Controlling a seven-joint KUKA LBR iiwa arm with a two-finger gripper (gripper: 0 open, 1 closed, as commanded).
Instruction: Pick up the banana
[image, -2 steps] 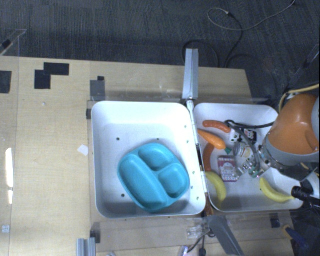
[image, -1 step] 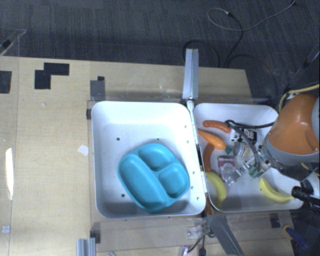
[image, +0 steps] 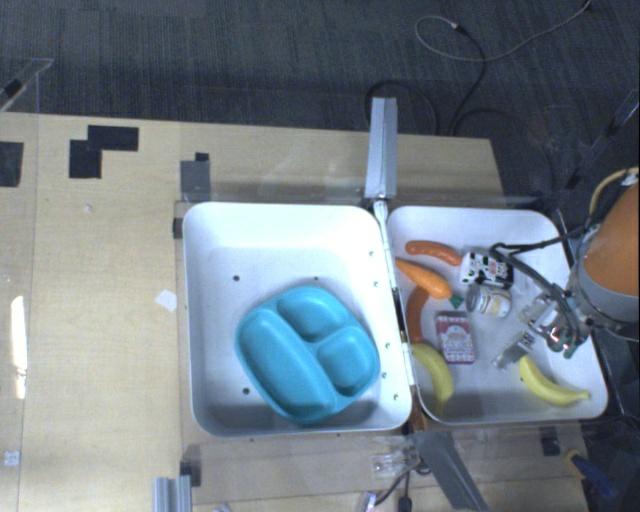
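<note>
Two yellow bananas lie in the right bin (image: 520, 412). One banana (image: 434, 370) rests in the front left corner against the divider. The other banana (image: 552, 385) lies curved along the front right. My gripper (image: 528, 338) hangs low over the bin floor, just behind and to the left of the front right banana. It is apart from that banana, and nothing shows held in it. The grey arm with its orange band (image: 612, 250) comes in over the bin's right rim.
The right bin also holds an orange sausage (image: 433, 251), a carrot (image: 425, 279), a red and white packet (image: 455, 337), a small can (image: 487, 299) and a black and white box (image: 487, 268). A blue divided plate (image: 307, 350) lies in the left bin (image: 210, 300).
</note>
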